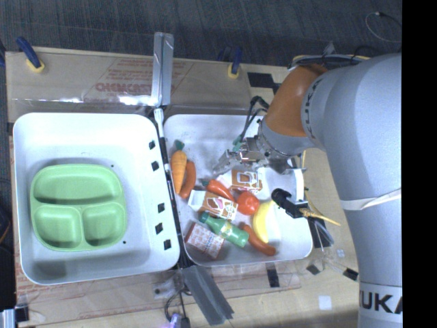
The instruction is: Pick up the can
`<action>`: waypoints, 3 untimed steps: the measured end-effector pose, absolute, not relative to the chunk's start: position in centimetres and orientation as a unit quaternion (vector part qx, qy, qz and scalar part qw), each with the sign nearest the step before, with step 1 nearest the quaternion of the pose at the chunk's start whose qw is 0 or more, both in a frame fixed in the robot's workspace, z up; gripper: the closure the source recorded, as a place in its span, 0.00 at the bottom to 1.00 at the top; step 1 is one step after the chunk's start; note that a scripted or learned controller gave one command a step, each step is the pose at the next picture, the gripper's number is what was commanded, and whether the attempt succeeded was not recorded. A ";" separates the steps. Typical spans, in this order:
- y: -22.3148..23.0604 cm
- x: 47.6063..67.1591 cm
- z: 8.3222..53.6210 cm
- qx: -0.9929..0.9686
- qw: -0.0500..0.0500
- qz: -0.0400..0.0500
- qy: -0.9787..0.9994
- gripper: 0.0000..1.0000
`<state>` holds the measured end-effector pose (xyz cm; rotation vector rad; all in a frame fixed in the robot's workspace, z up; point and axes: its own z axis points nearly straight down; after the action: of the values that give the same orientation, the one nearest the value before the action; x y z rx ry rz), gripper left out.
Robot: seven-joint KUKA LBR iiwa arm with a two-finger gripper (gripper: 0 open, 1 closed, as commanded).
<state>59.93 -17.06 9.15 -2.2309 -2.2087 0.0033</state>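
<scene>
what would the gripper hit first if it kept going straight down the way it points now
Probably the small orange-and-white carton right under the gripper, in the right bin. Depth is hard to judge from this slanted view, so it could meet bare bin floor beside it instead.

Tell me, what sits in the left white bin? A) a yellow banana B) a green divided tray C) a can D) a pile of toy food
B: the left bin holds a green tray with three compartments, while the toy carrot, the green bottle and the other food items lie heaped in the right bin.
</scene>
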 end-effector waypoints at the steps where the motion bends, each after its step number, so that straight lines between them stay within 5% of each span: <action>1: -10.6 59.5 9.1 -0.768 0.002 0.002 -0.640 0.00; 2: -10.6 59.6 10.1 -0.767 0.003 0.002 -0.641 1.00; 3: -10.6 59.5 10.1 -0.767 0.003 0.002 -0.641 0.00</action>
<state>59.53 -10.58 10.10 -2.4059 -2.0108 0.0073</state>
